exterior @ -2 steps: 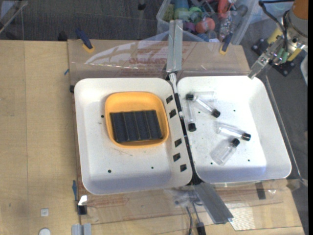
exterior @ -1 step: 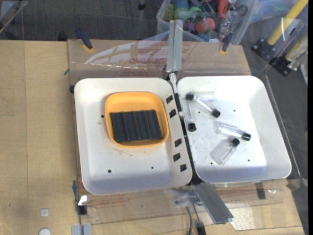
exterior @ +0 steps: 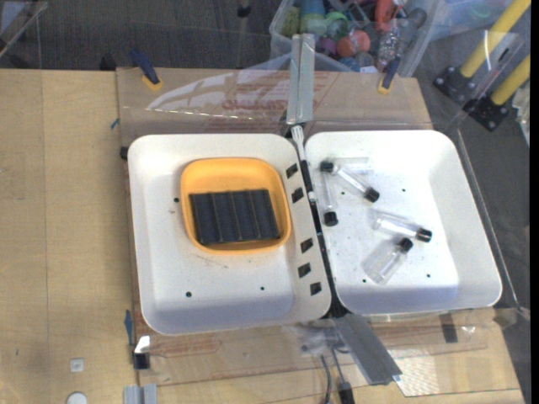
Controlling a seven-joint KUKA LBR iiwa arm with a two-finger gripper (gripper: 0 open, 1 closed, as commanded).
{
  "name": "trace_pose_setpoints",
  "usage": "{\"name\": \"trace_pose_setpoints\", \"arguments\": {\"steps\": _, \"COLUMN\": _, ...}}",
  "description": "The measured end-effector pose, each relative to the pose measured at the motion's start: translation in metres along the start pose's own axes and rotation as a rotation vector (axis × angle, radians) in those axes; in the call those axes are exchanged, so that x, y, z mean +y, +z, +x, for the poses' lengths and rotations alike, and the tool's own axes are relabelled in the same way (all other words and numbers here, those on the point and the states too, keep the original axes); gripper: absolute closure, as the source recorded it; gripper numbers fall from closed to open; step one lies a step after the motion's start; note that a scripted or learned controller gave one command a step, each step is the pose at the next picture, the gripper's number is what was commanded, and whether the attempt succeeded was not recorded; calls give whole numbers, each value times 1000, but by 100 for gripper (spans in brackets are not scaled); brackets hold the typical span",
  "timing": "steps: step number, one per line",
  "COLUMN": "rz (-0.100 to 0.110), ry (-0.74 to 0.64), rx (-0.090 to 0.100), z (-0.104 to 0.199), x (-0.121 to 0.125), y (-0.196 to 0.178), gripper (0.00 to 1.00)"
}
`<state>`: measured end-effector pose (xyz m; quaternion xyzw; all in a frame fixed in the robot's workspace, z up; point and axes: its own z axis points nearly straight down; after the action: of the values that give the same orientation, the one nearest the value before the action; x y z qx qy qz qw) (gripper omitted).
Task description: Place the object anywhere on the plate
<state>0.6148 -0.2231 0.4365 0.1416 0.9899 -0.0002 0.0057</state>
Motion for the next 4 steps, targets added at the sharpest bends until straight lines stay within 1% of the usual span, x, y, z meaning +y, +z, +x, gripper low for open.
{"name": "trace_pose_setpoints", "arguments": {"steps": 1, "rz": -2, "ry": -320, "rx": 7, "z": 19, "x": -5, "y": 0, "gripper": 100}}
{"name": "trace_pose_setpoints", "arguments": {"steps": 2, "rz": -4, "ry": -721, "rx": 6, "z": 33, "x": -9, "y": 0, "gripper": 100}}
{"name": "trace_pose_setpoints", "arguments": {"steps": 3, "rz": -6, "ry": -933, "rx": 7, "z": 53, "x": -14, "y": -1, "gripper": 100}}
{"name": "trace_pose_setpoints", "arguments": {"steps": 4, "rz": -5, "ry": -928, "rx": -4, "z": 50, "x": -14, "y": -12, "gripper": 100}}
